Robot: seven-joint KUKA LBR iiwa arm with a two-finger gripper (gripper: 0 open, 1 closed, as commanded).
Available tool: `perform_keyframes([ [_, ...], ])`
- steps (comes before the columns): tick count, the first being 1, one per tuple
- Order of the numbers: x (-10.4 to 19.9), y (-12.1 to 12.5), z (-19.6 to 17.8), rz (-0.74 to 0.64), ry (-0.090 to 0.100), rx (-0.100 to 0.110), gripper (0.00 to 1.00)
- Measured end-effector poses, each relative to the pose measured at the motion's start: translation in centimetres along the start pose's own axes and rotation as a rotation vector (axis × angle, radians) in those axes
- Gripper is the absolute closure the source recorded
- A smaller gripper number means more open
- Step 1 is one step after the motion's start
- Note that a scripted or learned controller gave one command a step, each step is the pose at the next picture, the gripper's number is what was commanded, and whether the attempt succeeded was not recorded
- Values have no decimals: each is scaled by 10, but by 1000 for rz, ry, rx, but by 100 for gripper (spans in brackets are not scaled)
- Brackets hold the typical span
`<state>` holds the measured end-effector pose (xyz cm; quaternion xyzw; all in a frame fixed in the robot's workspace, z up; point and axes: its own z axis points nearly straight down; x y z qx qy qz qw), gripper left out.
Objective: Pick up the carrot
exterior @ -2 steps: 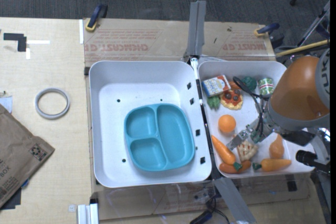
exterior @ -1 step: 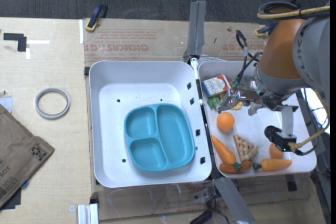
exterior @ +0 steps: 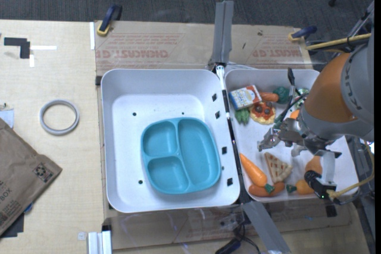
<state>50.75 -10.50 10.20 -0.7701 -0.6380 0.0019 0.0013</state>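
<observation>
Carrot (exterior: 253,169) lies untouched in the right bin (exterior: 351,190); gripper (exterior: 280,138) hovers nearby, grip unreadable, must shift over and descend.

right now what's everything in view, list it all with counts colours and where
white bins: 2, side by side on the bench
tray: 1, blue, three compartments, in the left bin
carrot: 1, orange, front-left of the right bin
toy foods: several, mixed colours, right bin, exact count unclear
sandwich wedge: 1, tan, beside the carrot
tape ring: 1, grey, bench far left
clamps: 2, blue and yellow, back edge
gripper: 1, metal, above the right bin
arm: 1, grey with orange band, from the right
</observation>
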Motion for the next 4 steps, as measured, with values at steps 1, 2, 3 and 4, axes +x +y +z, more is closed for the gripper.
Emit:
perform_keyframes([
  [1,-42,50,-40,-10,-1,-3,0],
  [2,-39,71,10,-9,-1,-3,0],
  [3,-39,71,2,-12,-2,0,100],
  [4,40,104,-128,331,-1,-2,100],
])
